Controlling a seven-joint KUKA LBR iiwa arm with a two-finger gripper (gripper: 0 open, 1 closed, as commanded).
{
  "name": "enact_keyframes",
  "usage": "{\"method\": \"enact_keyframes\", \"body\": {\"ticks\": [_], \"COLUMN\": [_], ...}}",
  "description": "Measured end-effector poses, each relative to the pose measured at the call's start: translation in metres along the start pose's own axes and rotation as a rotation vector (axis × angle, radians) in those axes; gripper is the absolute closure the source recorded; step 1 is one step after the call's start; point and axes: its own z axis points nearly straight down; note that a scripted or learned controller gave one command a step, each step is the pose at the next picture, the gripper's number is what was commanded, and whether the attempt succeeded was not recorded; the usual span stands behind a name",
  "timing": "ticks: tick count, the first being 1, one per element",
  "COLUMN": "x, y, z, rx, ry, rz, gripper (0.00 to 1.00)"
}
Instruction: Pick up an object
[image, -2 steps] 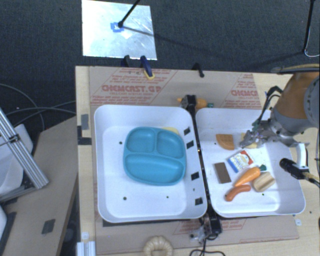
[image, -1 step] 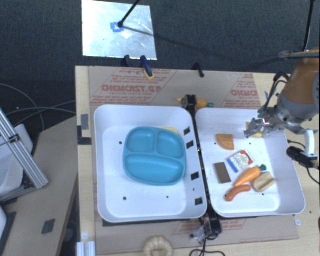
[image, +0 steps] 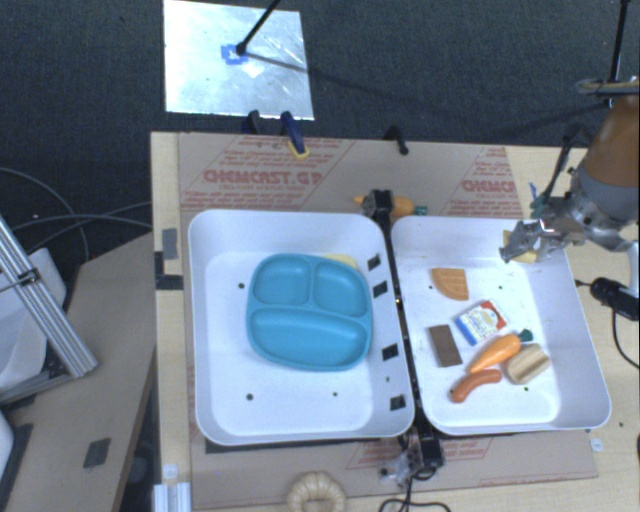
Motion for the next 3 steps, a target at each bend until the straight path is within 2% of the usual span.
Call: {"method": "enact_keyframes", "body": {"ticks": [1,3], "x": [0.0,0.102], "y": [0.001,-0.037], "z": [-0.029,-0.047], "rx": [0.0,0.003], "ry": [0.0,0.002], "rz": [-0.001,-0.004], "gripper": [1.0,1.0]}}
